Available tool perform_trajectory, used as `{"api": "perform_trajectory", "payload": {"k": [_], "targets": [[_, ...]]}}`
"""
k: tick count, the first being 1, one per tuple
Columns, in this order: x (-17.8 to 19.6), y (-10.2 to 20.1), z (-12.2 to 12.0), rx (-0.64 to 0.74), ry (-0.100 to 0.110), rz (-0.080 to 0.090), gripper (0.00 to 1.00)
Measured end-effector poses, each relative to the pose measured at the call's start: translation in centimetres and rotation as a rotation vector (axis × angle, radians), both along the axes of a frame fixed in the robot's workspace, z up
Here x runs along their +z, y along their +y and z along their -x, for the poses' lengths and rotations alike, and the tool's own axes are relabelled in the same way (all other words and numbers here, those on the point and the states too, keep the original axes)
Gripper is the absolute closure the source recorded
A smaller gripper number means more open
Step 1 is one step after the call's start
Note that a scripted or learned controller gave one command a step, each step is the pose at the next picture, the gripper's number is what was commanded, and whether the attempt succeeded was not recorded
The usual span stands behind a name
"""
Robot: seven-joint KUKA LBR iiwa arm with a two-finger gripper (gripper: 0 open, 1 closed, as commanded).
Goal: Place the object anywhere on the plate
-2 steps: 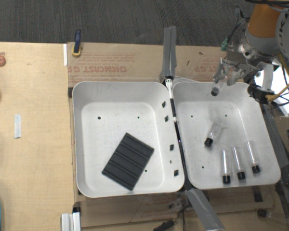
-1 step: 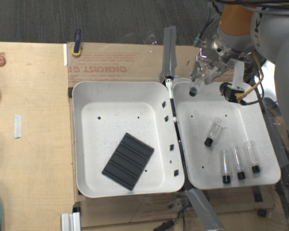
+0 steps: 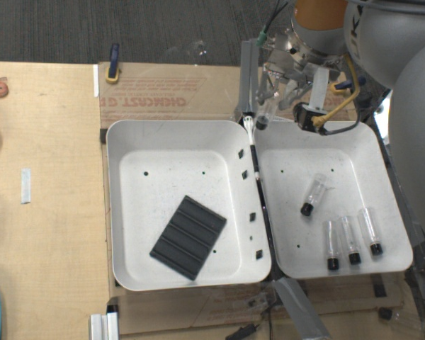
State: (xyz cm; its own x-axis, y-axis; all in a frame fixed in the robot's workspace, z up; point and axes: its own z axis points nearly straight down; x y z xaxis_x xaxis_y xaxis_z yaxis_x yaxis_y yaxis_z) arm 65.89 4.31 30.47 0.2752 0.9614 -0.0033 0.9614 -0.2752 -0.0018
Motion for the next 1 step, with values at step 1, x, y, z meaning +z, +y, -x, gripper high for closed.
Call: {"api": "perform_trajectory", "payload": {"k": [1], "targets": [[-8.11,6.58,0.05,0.124,0.002,-0.001,1.00]]}}
